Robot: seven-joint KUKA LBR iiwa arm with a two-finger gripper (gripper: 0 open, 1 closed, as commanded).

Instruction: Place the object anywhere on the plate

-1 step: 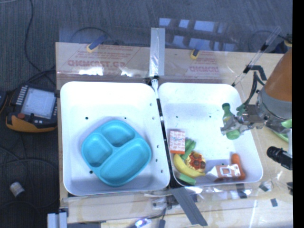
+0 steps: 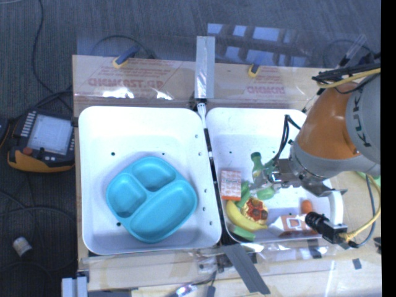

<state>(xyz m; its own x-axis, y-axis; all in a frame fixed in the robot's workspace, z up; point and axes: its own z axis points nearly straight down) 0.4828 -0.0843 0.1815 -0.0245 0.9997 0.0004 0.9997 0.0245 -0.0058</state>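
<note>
**End effector low over right bin; plate bare in left bin**

Left bin: a blue divided plate lies in it, nothing on it; right bin: a red-and-white packet near the left wall, a yellow banana along the front, a red item just beside it, a green bottle behind; the end effector is low among these objects, beside the bottle; its finger spread cannot be told; the arm enters from the right.
</note>
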